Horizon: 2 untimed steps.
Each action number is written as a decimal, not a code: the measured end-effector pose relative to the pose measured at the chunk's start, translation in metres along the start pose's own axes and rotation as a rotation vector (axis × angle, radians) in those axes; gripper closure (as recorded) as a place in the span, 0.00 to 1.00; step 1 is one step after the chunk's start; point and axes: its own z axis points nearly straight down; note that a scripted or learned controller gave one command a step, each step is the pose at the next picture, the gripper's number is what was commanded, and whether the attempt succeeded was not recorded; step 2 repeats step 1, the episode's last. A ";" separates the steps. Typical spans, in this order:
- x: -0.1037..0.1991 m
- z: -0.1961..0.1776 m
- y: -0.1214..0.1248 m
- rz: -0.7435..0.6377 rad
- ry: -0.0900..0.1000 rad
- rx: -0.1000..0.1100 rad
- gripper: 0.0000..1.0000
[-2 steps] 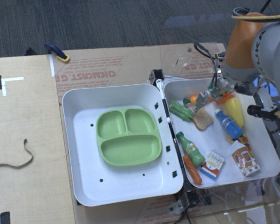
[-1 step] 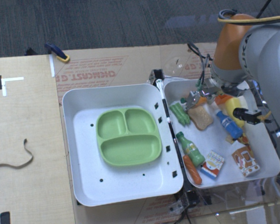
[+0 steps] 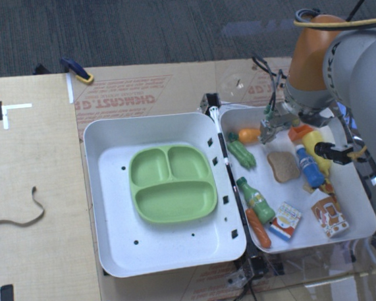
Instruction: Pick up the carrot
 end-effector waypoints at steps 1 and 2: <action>0.000 0.000 0.000 0.000 0.000 0.001 0.00; 0.000 0.000 0.000 0.000 0.000 0.001 0.00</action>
